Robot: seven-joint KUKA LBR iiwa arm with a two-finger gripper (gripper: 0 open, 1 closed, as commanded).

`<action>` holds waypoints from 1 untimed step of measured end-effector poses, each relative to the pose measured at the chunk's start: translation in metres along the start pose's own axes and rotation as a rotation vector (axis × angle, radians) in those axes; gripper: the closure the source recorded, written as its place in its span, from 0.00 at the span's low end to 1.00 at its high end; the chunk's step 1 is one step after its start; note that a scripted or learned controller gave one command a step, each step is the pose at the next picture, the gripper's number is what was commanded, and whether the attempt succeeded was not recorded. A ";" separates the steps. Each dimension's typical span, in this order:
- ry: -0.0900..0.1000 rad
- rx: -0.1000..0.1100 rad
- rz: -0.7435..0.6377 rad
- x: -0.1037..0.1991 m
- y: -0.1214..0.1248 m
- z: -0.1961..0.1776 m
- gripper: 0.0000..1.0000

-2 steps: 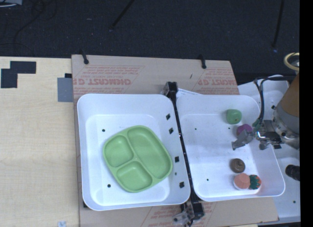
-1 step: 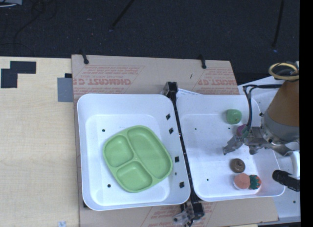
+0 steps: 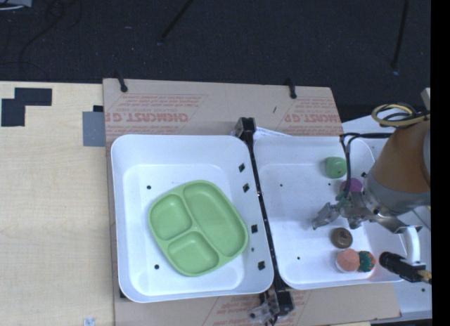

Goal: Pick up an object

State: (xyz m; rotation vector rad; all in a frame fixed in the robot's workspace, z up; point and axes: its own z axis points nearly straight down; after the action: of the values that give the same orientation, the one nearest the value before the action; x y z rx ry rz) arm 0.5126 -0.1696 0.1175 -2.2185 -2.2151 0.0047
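Bench w/ 2 bins: end effector (image 3: pixel 330 217), grip state unclear, mid right bin (image 3: pixel 295 177), open floor leftward.

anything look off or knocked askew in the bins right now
Nothing looks spilled or broken. The green divided plate lies flat but turned at a slant in the left bin. In the right bin, the small objects all crowd the side by the gripper, leaving most of its floor bare.

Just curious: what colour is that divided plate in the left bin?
Light green. The plate shows clearly in the camera view.
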 end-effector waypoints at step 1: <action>0.000 -0.001 0.004 -0.001 0.000 -0.012 1.00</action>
State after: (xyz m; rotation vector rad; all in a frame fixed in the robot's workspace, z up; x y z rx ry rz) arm 0.5127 -0.1709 0.1295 -2.2238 -2.2111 0.0039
